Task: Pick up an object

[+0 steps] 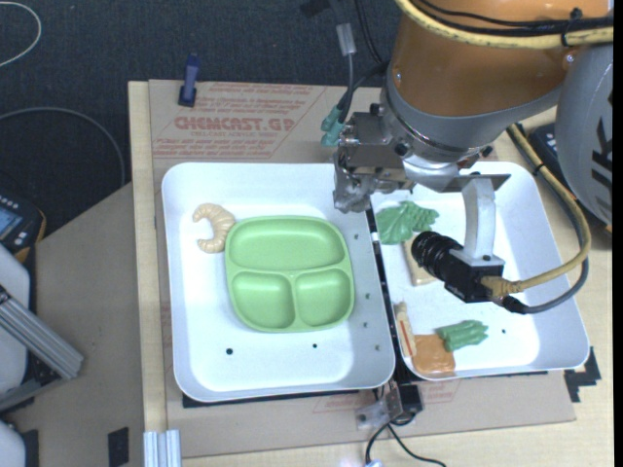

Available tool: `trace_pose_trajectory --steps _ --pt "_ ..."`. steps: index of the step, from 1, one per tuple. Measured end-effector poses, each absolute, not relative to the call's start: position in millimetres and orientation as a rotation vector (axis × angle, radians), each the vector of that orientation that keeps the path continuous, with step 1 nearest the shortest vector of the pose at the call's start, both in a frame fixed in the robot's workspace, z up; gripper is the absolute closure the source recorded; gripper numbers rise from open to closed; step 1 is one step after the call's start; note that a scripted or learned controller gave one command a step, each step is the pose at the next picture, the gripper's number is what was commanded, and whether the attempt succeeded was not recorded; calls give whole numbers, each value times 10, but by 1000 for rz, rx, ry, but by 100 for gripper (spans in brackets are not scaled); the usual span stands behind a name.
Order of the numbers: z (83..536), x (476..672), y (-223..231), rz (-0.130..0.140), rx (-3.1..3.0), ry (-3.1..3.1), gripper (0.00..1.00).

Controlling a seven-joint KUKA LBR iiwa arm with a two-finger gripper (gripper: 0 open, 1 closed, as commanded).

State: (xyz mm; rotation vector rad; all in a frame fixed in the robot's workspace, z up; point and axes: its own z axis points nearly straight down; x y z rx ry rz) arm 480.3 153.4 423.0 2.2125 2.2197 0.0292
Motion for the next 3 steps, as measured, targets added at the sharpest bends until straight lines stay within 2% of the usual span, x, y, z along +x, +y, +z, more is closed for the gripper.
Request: trace_pose_trajectory --steps 1,2,3 --pt "4785 4799 916 11 2224 2210 100" --pt "3691 4781 211 -17 2236 2215 100" --pt "4401 4811 967 14 2210 2228 100"
